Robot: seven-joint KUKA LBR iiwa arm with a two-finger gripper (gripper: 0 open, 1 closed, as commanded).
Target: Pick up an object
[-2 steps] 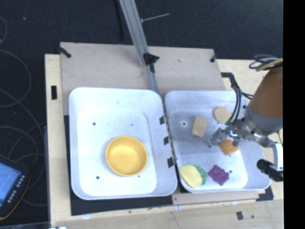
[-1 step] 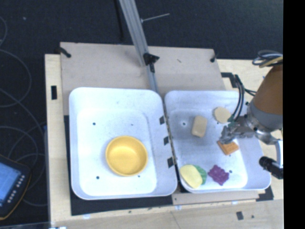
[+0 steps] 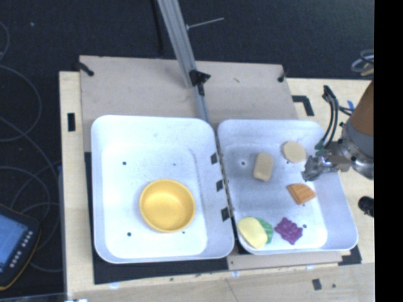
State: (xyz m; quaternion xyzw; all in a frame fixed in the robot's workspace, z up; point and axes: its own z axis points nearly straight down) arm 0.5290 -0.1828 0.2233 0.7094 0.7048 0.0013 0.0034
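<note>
Gripper (image 3: pixel 313 170) sits low over the right bin (image 3: pixel 334 231), near its right wall, arm coming in from the right. Fingers too small/blurred to say if open or shut; nothing visibly between them.

Nearest pick, I'd judge: orange piece (image 3: pixel 301 193), just below and slightly left of gripper, long axis running roughly left-right w/ a slight tilt. Round tan disc (image 3: pixel 293 151) is just up-left, about as close. Tan block (image 3: pixel 264 167) further left. Yellow item (image 3: pixel 252 232) and purple piece (image 3: pixel 289 229) lie near the front wall, well apart from gripper. Yellow bowl (image 3: pixel 167 204) in left bin (image 3: pixel 113 137).
</note>
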